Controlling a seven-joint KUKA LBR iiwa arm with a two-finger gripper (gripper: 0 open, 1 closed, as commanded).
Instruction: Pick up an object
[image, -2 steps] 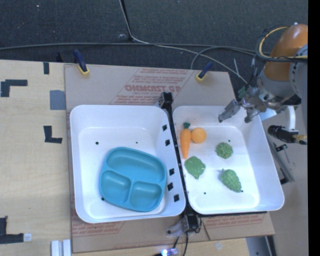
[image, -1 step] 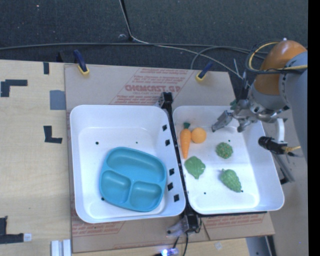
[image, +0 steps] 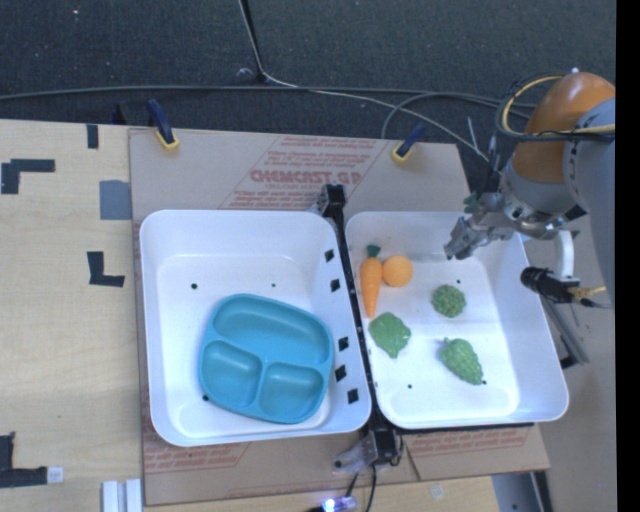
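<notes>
Left bin (image: 160, 300): holds a blue tray (image: 265, 358) with three parts.
Right bin (image: 520, 390): holds a carrot (image: 370, 283), an orange ball (image: 398, 271) touching it, and three green veggies (image: 389, 333) (bumpy ones).
Pincer (image: 462, 243): over the right bin's far edge; spread or pressed together, cannot tell.

Bench top (image: 60, 330): pale wood, marked with black tape pieces and a grey patch at the left.
Cardboard sheet (image: 290, 165): brown, red print, lying flat on the bench, held at the far edge by two blue-and-yellow clamps (image: 160, 125).
Left bin (image: 165, 240): white, shallow, resting on the cardboard.
Right bin (image: 520, 395): white, shallow, touching the left bin along a black-clipped seam.
Cables (image: 300, 85): trailing over the dark surface behind.
</notes>
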